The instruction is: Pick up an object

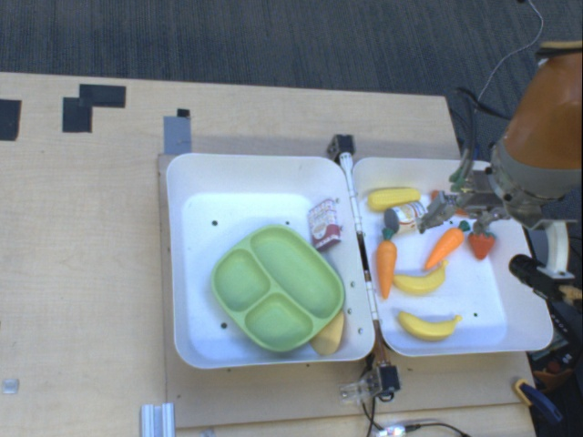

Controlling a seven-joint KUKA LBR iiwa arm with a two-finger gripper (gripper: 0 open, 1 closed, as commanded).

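Robot pincer (455,209) hovers near the right bin's (519,335) far edge, above a toy carrot (444,246) and strawberry (482,243); its grip state cannot be told

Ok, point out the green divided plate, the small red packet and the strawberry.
Green divided plastic plate (278,285), camera view, its central ridge.
Small red packet (325,224), camera view, its front face.
Red toy strawberry (481,243), camera view, its body.
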